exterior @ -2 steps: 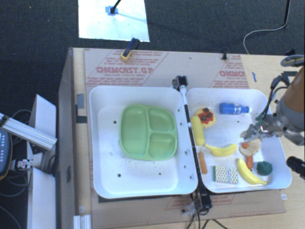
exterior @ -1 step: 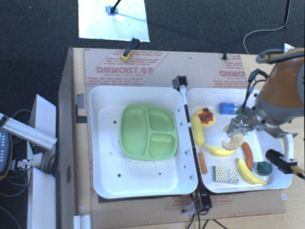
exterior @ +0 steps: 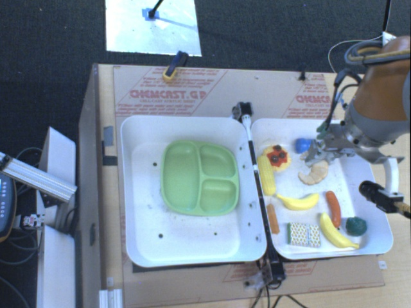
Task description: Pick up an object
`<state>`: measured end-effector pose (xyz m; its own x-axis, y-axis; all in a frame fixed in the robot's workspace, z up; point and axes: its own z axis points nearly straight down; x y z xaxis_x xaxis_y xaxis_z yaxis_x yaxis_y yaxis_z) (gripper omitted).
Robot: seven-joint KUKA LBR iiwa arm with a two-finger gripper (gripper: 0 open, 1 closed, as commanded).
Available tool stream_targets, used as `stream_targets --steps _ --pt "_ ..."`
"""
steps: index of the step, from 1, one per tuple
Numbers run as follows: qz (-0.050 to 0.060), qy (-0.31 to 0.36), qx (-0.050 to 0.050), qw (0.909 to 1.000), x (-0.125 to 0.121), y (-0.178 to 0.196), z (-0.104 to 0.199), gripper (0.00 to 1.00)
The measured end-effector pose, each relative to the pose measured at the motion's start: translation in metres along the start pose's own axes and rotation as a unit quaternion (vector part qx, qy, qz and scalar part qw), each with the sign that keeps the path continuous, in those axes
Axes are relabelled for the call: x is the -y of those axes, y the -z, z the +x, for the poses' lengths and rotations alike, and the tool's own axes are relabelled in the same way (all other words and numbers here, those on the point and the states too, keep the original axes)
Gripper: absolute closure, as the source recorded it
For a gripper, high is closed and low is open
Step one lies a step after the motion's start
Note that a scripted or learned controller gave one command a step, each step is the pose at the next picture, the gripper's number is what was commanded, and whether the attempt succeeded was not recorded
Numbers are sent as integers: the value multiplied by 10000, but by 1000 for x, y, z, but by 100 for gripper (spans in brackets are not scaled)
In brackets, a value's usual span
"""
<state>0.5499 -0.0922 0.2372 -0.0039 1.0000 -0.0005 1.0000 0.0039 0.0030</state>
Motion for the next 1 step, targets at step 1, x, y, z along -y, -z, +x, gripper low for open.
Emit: stream_targets --steps 1 --pt "2 6 -5 10000 -29 9 39 100"
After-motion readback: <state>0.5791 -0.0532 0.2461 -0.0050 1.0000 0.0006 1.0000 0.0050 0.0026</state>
